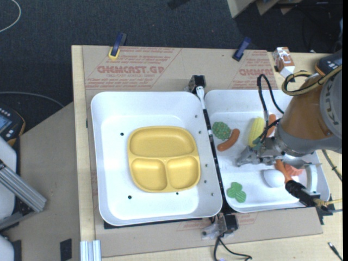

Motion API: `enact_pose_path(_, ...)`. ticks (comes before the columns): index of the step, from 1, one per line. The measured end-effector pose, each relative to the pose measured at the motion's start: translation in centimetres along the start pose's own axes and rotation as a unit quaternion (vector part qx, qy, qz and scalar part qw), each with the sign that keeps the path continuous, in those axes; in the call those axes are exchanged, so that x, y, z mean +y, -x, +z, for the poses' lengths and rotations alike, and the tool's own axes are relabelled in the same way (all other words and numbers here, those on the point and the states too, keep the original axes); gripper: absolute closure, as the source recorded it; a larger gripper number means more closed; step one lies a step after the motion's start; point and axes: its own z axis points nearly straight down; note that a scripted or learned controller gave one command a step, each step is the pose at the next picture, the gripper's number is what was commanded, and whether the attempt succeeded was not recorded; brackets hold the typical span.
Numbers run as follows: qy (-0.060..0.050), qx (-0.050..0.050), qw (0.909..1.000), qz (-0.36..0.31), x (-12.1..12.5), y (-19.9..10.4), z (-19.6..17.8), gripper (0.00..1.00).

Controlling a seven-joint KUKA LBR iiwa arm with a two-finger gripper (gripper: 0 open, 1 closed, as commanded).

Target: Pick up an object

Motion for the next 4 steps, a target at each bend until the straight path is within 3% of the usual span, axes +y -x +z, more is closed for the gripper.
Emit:
enact_pose_path(1, 0.002, 0.000, 1.0000, 0.001, 0.1, 0.0, -1.1, 1.00)
enact_pose_path(3, 0.006, -0.002, 1.0000, -0.001, -0.4, -1.2, -12.3, 1.00)
enact_pose_path(4, 0.005, -0.002, 1.0000, -0.001, -0.3, -1.2, -14.2, 1.00)
